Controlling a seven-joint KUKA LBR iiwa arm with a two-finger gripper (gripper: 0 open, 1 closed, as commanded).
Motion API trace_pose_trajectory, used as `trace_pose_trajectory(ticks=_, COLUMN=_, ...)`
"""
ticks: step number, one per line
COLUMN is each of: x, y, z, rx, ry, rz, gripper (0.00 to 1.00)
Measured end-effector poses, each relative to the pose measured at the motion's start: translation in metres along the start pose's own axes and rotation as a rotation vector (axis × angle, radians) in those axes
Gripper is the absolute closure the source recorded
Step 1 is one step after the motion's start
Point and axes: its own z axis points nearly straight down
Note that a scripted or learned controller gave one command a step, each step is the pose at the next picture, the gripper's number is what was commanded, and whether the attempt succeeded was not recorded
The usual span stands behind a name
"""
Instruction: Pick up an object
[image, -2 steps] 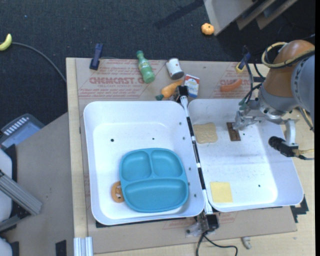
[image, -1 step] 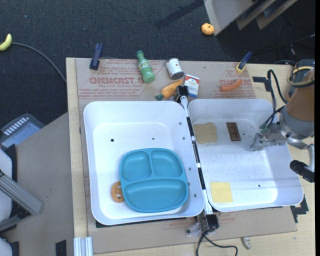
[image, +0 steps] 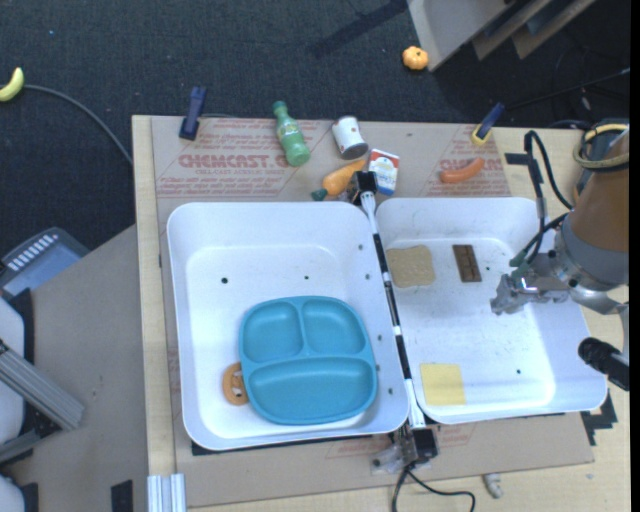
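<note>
The right bin (image: 530, 220) holds a tan square slice (image: 411, 267), a small brown bar (image: 465, 262) and a yellow square (image: 442, 384). My gripper (image: 506, 296) hangs over the right part of this bin, to the right of the brown bar and a little nearer the camera, with nothing seen in it. The left bin (image: 200, 240) holds a blue divided plate (image: 307, 358) with a small pretzel (image: 235, 385) at its left edge.
Behind the bins on the board lie a green bottle (image: 291, 134), a small can (image: 349, 136), a carrot (image: 340, 180), a small carton (image: 383, 170), a sausage (image: 460, 172) and two blue clamps (image: 192, 112). A black cable (image: 536, 180) loops by the arm.
</note>
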Motion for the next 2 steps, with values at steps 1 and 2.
trace_pose_trajectory(ticks=1, x=0.0, y=-0.001, z=0.001, rx=0.001, ry=0.0, rz=0.001, gripper=0.0)
trace_pose_trajectory(ticks=2, x=-0.03, y=0.07, z=0.054, rx=0.0, ry=-0.002, rz=0.001, gripper=0.0)
